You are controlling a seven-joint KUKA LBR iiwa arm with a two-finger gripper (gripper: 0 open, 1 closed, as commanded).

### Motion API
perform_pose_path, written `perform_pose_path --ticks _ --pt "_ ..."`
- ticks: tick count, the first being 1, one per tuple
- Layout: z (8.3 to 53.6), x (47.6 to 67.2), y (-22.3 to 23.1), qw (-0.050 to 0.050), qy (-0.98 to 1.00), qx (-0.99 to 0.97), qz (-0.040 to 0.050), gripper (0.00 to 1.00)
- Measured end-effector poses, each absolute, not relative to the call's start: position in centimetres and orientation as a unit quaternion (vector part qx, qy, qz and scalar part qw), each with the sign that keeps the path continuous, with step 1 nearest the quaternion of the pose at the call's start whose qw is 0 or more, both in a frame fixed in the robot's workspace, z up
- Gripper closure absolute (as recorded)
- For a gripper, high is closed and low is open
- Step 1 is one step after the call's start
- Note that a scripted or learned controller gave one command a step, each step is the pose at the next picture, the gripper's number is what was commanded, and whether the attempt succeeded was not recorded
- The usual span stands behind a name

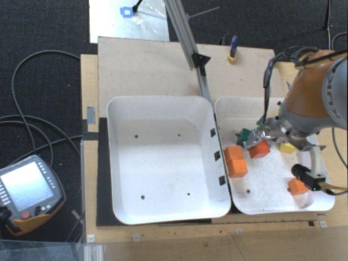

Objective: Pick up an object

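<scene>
Two white bins side by side on the bench (163, 64); left bin (163, 162), right bin (261, 192). In the right bin, grey arm (321, 99) over the far side, pincer (257, 140) low among blocks, grip state impossible to tell. Orange-red block (259, 149) touching just below the pincer; larger orange block (236, 161) left; green piece (244, 134) beside; yellow block (287, 147) right.

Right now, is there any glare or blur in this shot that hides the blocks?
Camera view: even lighting; the right bin is bright white, yet the orange block reads sharply. Soft shadow under the arm darkens the gripper area, blurring small pieces there.
</scene>
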State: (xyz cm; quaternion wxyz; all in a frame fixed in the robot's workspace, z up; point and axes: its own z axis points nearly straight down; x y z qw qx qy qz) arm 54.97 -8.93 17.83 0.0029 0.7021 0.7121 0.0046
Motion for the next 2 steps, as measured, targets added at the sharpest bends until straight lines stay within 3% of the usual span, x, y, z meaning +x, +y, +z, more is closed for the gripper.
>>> perform_pose_path --ticks 1,2 --pt "19.02 50.60 1.54 -0.002 0.712 0.702 0.0012 1.00" --pt "19.00 50.69 1.02 0.000 0.709 0.705 0.0004 0.00"
